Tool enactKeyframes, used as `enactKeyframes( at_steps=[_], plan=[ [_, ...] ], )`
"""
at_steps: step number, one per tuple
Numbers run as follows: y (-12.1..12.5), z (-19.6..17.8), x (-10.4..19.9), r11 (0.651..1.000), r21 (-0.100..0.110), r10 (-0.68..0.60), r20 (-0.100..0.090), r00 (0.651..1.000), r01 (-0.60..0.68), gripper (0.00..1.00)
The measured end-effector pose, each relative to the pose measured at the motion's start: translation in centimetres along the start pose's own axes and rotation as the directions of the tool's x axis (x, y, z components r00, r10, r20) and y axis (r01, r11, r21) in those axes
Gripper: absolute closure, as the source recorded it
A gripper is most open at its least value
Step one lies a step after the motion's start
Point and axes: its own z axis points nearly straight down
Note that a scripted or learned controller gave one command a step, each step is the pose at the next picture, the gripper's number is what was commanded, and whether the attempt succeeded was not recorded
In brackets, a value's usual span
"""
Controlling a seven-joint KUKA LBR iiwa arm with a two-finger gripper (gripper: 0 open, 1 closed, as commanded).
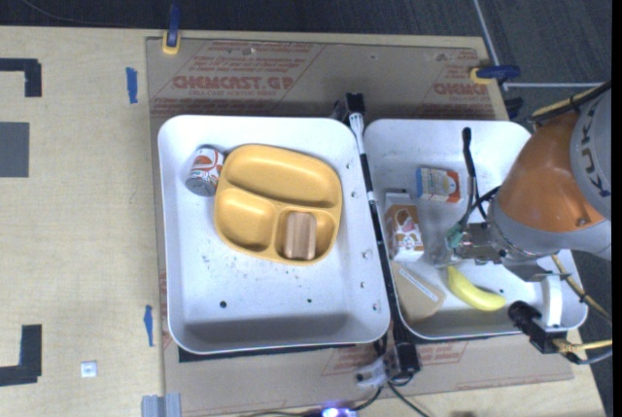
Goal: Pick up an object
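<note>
The right bin (403, 141) holds a yellow banana (474, 294) near its front, a brown-and-white snack packet (404, 230) by its left wall, and a small white, orange and blue carton (438, 183) further back. A clear plastic piece (420, 287) lies left of the banana. My gripper (465, 245) hangs low in this bin, just above the banana's upper end and right of the packet. The grey wrist and orange band (544, 187) hide much of it from above. Nothing is visibly held.
The left bin (272, 328) carries a yellow divided tray (277, 196) with a brown block (298, 235) in one compartment. A crushed drink can (203, 170) lies at the tray's back left. A black cable (467, 162) hangs over the right bin.
</note>
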Motion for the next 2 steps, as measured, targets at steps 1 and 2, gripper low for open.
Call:
enactKeyframes(
  at_steps=[1, 2],
  plan=[
    [0.0, 0.0, 0.0, 1.000, 0.000, 0.000, 0.000, 1.000, 0.000, 0.00],
    [-0.3, 1.1, 0.5, 1.000, 0.013, -0.005, -0.013, 1.000, 0.005, 0.00]
  ],
)
